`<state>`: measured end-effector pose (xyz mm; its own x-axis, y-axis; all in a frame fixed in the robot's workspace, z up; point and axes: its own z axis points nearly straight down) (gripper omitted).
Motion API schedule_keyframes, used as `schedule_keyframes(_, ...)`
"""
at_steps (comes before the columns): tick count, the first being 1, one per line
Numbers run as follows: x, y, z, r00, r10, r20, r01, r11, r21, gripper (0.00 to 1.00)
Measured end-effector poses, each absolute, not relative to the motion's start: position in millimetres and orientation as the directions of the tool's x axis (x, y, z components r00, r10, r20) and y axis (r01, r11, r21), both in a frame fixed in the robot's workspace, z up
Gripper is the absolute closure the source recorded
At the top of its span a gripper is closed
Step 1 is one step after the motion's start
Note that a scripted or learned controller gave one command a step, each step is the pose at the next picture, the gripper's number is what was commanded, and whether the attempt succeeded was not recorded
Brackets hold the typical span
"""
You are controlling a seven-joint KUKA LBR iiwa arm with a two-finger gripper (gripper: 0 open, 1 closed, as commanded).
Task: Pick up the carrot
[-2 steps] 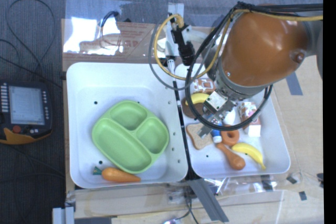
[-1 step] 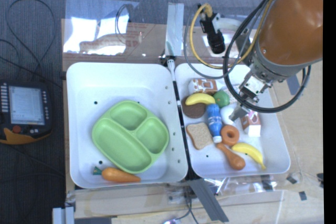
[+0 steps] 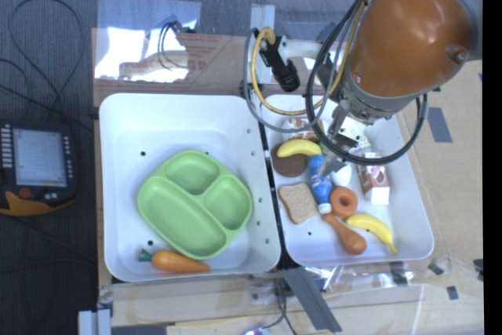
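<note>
The orange carrot [image 3: 180, 263] with a green stub lies flat along the front wall of the left bin [image 3: 118, 137], just below the green divided plate [image 3: 196, 204]. My gripper [image 3: 342, 147] hangs under the big orange band of the arm, over the back of the right bin [image 3: 412, 208], close to a banana [image 3: 298, 147] and a blue bottle [image 3: 319, 184]. It is far to the right of the carrot and touches nothing that I can make out.
The right bin holds a dark round cookie [image 3: 290, 164], a bread slice [image 3: 298, 202], a donut [image 3: 343, 201], a second banana [image 3: 372, 229], a drumstick [image 3: 347, 235] and a small carton [image 3: 374, 179]. Cables loop behind the bins.
</note>
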<state>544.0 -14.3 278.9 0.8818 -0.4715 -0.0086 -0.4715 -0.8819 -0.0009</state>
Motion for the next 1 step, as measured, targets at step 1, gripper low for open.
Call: schedule_keyframes(1,530.5,-71.1,373.1,0.980,-0.200,-0.001,-0.200,-0.980,-0.005,1.00)
